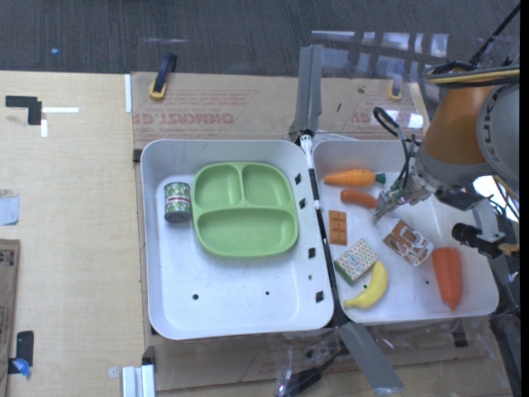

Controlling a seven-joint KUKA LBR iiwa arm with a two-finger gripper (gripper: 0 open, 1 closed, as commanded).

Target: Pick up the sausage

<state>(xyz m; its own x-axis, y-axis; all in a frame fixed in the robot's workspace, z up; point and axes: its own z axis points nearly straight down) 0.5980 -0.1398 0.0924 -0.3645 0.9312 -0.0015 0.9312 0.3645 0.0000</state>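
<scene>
The sausage (358,197) is a short red-orange piece lying in the right bin (479,304), just below an orange carrot (350,177) with a green top. My gripper (385,207) hangs low over the bin, immediately right of the sausage's right end, pointing down and to the left. Nothing shows between its tips. The grey arm with its orange band (459,131) comes in from the upper right.
The right bin also holds an orange cracker (337,226), a patterned small box (357,259), a banana (369,286), a brown packet (407,242) and a long orange-red piece (447,276). In the left bin sit a green divided plate (245,209) and a small can (177,201).
</scene>
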